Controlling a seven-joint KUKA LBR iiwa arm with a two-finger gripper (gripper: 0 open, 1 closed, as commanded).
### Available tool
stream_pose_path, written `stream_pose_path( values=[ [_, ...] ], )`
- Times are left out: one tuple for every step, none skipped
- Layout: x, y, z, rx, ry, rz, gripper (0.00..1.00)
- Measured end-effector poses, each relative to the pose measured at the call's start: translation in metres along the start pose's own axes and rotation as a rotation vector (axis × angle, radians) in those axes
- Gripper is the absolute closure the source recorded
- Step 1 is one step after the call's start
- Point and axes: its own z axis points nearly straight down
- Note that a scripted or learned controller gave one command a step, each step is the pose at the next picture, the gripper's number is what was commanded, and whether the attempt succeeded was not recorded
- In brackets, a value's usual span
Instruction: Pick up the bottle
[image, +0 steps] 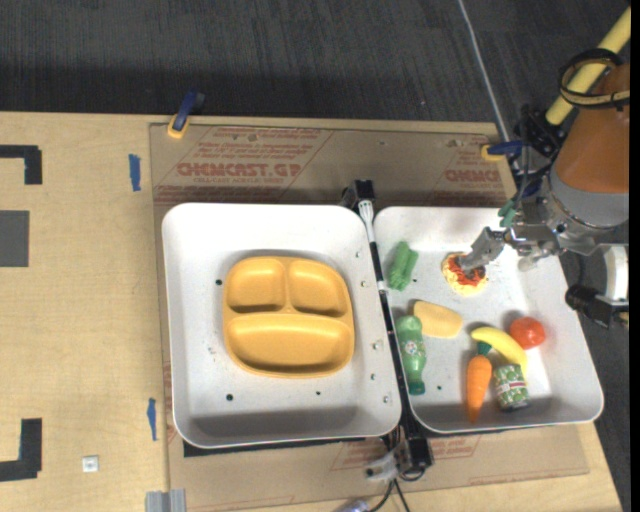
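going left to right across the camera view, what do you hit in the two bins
Yellow three-compartment plastic tray in the left bin → green plastic bottle lying at the right bin's left edge → pale yellow wedge → orange toy carrot → red toy tomato.

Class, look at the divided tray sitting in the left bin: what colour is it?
The divided tray is yellow-orange, plain, seen clearly in the camera view.
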Motion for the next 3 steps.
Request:
stream_pose_path(
  values=[
    [0.006,0.029,0.128,-0.005,-0.001,0.151,0.00],
    [0.014,-0.093,0.126,0.000,-0.001,0.216,0.00],
    [0.069,-0.028,0.029,-0.001,0.000,0.257,0.00]
  ],
)
